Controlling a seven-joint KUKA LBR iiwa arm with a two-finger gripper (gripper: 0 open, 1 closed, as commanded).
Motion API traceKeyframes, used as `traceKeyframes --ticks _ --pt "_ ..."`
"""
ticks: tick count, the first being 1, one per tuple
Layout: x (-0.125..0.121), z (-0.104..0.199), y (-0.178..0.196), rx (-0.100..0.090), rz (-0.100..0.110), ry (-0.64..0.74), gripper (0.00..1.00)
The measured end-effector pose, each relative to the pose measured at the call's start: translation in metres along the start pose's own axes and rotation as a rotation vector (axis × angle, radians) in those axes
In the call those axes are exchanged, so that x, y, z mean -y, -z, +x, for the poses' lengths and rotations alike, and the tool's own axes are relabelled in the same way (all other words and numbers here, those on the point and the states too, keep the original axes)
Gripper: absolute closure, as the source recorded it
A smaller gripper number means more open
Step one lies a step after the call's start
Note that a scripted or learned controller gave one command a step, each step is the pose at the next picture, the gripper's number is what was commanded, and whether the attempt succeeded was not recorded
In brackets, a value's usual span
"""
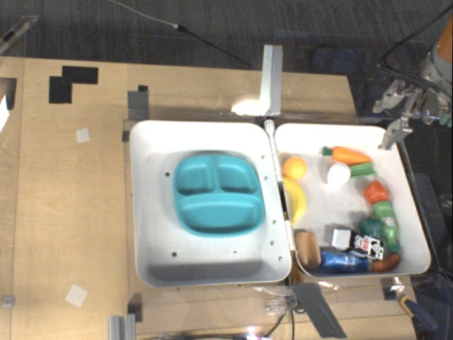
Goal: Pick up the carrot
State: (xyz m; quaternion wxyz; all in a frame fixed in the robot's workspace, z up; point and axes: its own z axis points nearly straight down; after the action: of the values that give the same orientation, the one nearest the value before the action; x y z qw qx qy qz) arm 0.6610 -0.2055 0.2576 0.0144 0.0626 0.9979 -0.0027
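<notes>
Camera view: we note the carrot (346, 154) near the right bin's (422, 261) far edge. We find the gripper (396, 122) beyond that bin's far right corner; its jaw state cannot be told.

Pale grey metal claw (396, 122) at two o'clock, built of thin silvery brackets and slim fingers (388, 139). Bulkier grey wrist housing (439, 76) behind, with a sliver of orange band (446, 42) at the edge. Dark cables (414, 37) looping above.

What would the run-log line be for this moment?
phase: approach | gripper: above right bin's far right corner, holding nothing | carrot: lying in right bin, untouched | tray: in left bin
</notes>
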Motion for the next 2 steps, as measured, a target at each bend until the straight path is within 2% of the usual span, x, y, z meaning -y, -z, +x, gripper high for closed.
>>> traceKeyframes --ticks 1,2 --pt "0.001 0.016 -0.146 0.006 -0.001 0.306 0.00" --pt "-0.002 -0.013 0.061 -0.002 -0.002 0.489 0.00"
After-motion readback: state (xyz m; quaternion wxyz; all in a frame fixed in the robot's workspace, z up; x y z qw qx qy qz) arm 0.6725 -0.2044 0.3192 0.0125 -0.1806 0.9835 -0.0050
